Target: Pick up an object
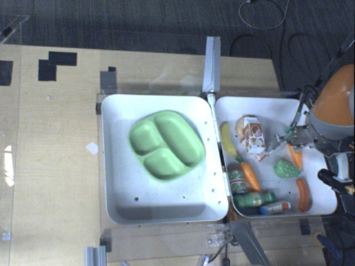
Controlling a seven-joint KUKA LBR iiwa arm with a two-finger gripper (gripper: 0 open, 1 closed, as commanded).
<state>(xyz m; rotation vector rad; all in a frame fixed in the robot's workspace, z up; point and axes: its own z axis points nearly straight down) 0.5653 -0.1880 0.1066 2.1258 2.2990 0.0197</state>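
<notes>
The arm (pixel 335 101) reaches in from the right over the right bin (pixel 277 103), its claw (pixel 291 140) low near the bin's right wall; whether it is open or closed cannot be told. Just beneath it lie a small carrot (pixel 297 157) and a green lump (pixel 287 169) (both free of the claw). A carton (pixel 252 136), banana (pixel 227 139), larger carrot (pixel 250 175), sausage (pixel 303 194) and bottle (pixel 254 199) share that bin. The left bin (pixel 116 148) holds a green tray (pixel 166 144).

Two white bins (pixel 111 148) (pixel 327 204). One green divided plate (pixel 166 144). Two carrots (pixel 250 176) (pixel 297 157), one banana (pixel 227 139), one sausage (pixel 303 195), one green vegetable (pixel 287 169), one carton (pixel 253 137), one can (pixel 237 182), two bottles (pixel 254 199) (pixel 275 208).
</notes>
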